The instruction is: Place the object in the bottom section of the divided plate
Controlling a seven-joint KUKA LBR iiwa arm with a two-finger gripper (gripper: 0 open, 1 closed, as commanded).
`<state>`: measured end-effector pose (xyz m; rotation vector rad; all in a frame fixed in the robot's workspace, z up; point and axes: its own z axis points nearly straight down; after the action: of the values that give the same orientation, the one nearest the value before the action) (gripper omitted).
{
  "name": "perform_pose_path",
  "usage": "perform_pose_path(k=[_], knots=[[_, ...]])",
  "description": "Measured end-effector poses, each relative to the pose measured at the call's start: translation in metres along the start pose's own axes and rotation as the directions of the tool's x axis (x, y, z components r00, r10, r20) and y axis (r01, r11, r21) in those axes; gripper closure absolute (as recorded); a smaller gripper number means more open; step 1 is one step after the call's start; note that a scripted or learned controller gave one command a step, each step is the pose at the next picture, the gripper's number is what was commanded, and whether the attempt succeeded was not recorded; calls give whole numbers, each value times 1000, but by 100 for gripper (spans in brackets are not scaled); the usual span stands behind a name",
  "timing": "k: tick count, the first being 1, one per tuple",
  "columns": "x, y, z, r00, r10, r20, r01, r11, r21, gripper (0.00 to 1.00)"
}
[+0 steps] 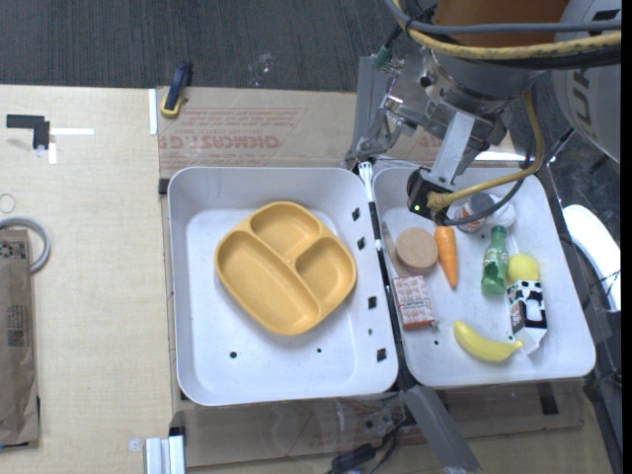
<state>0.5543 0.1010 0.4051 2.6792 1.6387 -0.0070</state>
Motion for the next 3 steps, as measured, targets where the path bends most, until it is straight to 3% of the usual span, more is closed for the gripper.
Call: perform_pose_path(k=[1,2,3], knots=[[24,-45,-36,1000,-3,0,3,1000,0,0],[25,47,13,998,58,1,-58,998,1,0],[78,-2,47,997,79,1,-79,997,2,0]])
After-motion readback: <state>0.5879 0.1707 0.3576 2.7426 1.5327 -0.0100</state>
